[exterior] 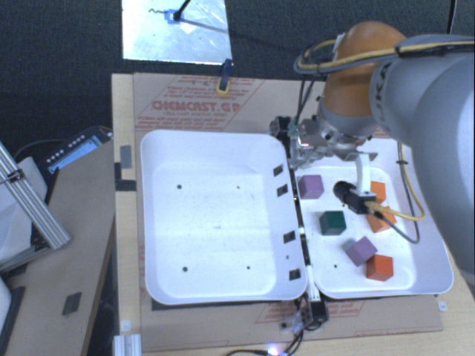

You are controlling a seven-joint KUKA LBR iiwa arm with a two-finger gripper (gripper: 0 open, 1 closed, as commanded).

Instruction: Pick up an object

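Over right bin (438,273), hand (300,154) beside purple block (310,186), fingers hidden

Two white bins sit side by side on a brown board. The left bin (215,221) has nothing but small dark dots on its floor. The right bin (415,273) holds little blocks: a purple block (310,186), a dark green block (333,222), a second purple block (360,250) and an orange block (379,267). The big grey arm (427,117) hangs over the right bin, with its gripper (312,148) near the top purple block.
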